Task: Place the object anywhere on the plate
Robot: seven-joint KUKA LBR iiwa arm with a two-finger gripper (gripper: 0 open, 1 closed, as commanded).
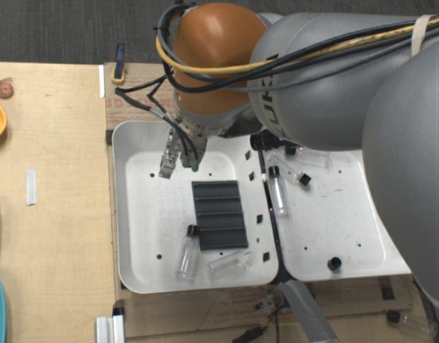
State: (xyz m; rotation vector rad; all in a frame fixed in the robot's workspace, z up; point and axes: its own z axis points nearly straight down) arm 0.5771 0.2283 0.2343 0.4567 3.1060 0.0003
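1. The jaws hang low over the upper part of the left bin [133,191]; their two tips look parted, with nothing between them, so I read them as released and carrying nothing.
2. The dark ribbed plate [219,215] lies on the left bin's floor, just beside the jaws on the near side and a little toward the right bin [347,220]; its long axis runs from the bin's far edge toward its near edge, and its ribs cross that axis.
3. Nothing rests on the plate, so the placing is not yet done; by my judgement the step in hand is picking up the object.
4. Which object is meant cannot be told for sure; the likeliest is the clear bottle [185,254] with a dark cap, lying at the plate's near left corner, touching it or nearly so, its long axis roughly parallel to the plate's.
5. From the jaws, that bottle lies toward the near edge, past most of the plate's length; this is the relation the coming move turns on, and the jaws would want to close across the bottle's narrow width.
6. A second clear item [231,264] lies just beyond the plate's near end; a clear tube [278,194] lies in the right bin by the dividing wall.
7. The pale wooden counter [55,191] stretches away to the left.
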